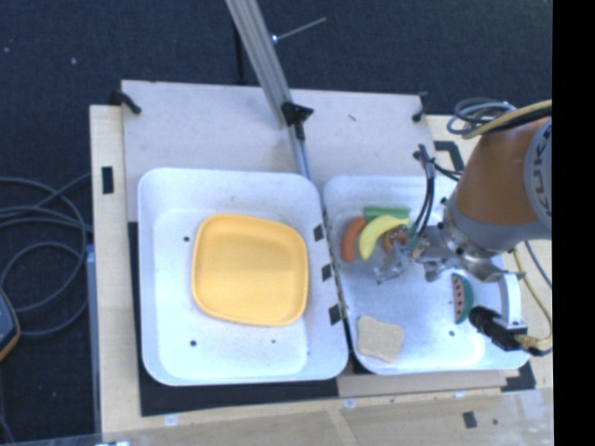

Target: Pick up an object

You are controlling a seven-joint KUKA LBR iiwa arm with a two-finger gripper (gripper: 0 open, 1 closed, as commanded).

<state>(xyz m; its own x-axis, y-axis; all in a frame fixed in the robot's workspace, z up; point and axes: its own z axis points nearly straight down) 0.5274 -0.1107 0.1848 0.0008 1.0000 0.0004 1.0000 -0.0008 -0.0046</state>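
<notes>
gripper (389,266) in right bin, just beside banana (373,237).

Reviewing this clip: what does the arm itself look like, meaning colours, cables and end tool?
The arm has a wide orange band with grey lettering at its edge, above a grey wrist. Black cables run down beside it. The gripper is small, metallic grey hardware.

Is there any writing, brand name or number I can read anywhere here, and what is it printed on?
"KU": dark letters running down the orange band of the arm, at the right edge of the view; the rest of the word is cut off.
No readable text on the yellow plate, the white bins, the toy food or the bench.
</notes>
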